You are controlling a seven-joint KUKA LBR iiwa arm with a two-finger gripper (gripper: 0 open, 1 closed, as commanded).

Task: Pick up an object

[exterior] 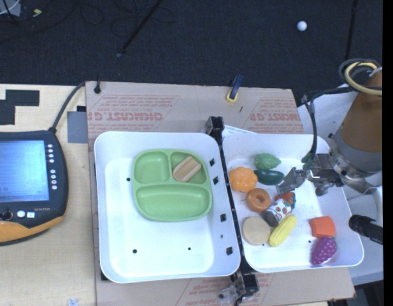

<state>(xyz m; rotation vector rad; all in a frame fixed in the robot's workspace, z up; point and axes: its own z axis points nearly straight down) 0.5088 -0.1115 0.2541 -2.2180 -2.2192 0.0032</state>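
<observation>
In the right bin (349, 199) lie several toy foods. Among them are an orange (242, 179), a green leafy piece (267, 161), a brown donut (258, 200), a yellow corn cob (282, 229), a beige round cookie (253, 230), an orange-red block (322, 226) and purple grapes (323, 250). A small red-and-white item (284, 204) lies between the donut and the corn. My gripper (297, 181) hangs low over the bin's middle, just above the red-and-white item and right of a dark green piece (270, 176). I see nothing held in it.
The left bin (113, 234) holds a green divided plate (172, 196) with a tan bread-like piece (186, 168) in its upper right compartment. A black divider (223, 196) separates the bins. A teach pendant (24, 183) lies at far left, and cables run by the arm at right.
</observation>
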